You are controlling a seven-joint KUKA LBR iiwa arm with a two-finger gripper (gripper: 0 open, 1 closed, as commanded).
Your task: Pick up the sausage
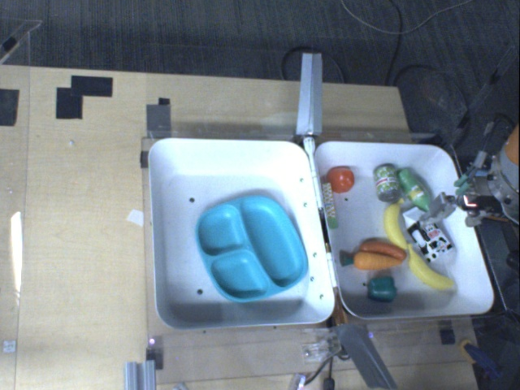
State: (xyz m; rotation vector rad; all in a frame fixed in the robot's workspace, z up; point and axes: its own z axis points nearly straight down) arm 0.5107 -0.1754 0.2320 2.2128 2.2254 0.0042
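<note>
The sausage (382, 249) lies in the right bin (471, 303), touching a carrot (374, 260) and just left of a banana (410, 250). The gripper (455, 200) hangs over the bin's right rim; how it is set cannot be told. A can (387, 182) and a black-and-white carton (431, 240) bear labels too small to read. A blue divided tray (252, 246) sits in the left bin (175, 299).
</note>
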